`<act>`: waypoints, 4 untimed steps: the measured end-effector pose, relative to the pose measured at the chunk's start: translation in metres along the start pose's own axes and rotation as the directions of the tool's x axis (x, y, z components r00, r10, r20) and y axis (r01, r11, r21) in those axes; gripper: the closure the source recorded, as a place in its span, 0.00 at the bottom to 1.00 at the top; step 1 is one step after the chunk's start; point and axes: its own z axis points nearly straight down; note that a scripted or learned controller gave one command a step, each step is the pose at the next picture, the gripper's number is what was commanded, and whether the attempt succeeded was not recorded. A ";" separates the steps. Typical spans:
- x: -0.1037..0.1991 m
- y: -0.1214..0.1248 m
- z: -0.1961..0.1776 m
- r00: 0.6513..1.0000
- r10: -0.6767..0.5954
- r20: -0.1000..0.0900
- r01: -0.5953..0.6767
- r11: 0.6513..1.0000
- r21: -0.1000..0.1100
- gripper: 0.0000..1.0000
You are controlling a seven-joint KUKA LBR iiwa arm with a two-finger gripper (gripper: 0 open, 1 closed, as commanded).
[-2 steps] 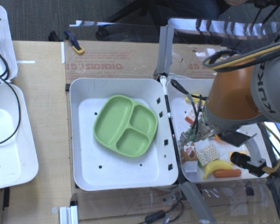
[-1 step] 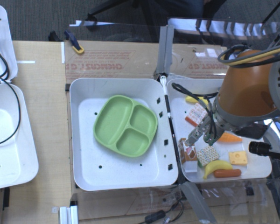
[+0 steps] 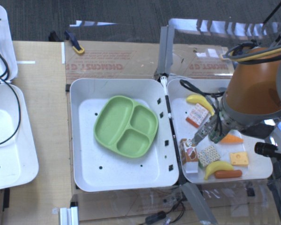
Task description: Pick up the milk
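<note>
The milk [image 3: 188, 153], a small brown, red and white carton, lies near the left wall of the right bin [image 3: 253, 176]. My gripper [image 3: 196, 138] reaches down and to the left from the orange-banded arm [image 3: 253, 86]. Its tip is right at the carton's upper end, and contact is unclear. Nothing is lifted off the bin floor.
Around the carton lie a red-and-white box [image 3: 196, 115], two bananas [image 3: 199, 100] [image 3: 214, 167], a checkered block [image 3: 208, 154], a sausage [image 3: 228, 174], cheese [image 3: 239, 158] and a carrot [image 3: 232, 138]. The left bin [image 3: 84, 139] holds a green divided plate [image 3: 126, 125].
</note>
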 end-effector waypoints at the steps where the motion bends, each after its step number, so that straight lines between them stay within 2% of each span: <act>1: 0.040 0.035 0.033 0.988 -0.153 -0.004 0.154 0.988 0.003 1.00; 2: 0.038 0.034 0.002 0.988 -0.155 -0.001 0.155 0.988 0.000 1.00; 3: 0.024 0.022 -0.006 0.969 -0.247 0.001 0.247 0.969 0.000 1.00; 4: 0.019 0.017 -0.010 0.962 -0.275 0.001 0.275 0.962 0.000 1.00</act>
